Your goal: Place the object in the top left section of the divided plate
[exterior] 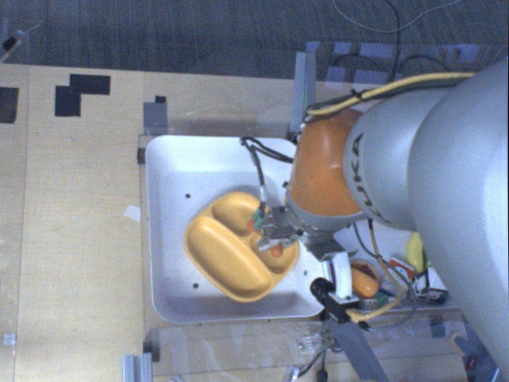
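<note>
Well, the gripper [274,233] hangs over the yellow divided plate [227,249] at frame centre; an orange object [276,251] peeks beneath, grip unclear. It looks small, light, probably smooth: pinch across its middle

From my feed: pale wood bench top [71,237] fills the left. Black tape patches [79,92] sit near its far edge. Beyond, dark grey ribbed carpet floor [175,18], a thin cable [382,10] looping across it. Metal corner brackets [155,116] on the bench. Even, soft light.
</note>
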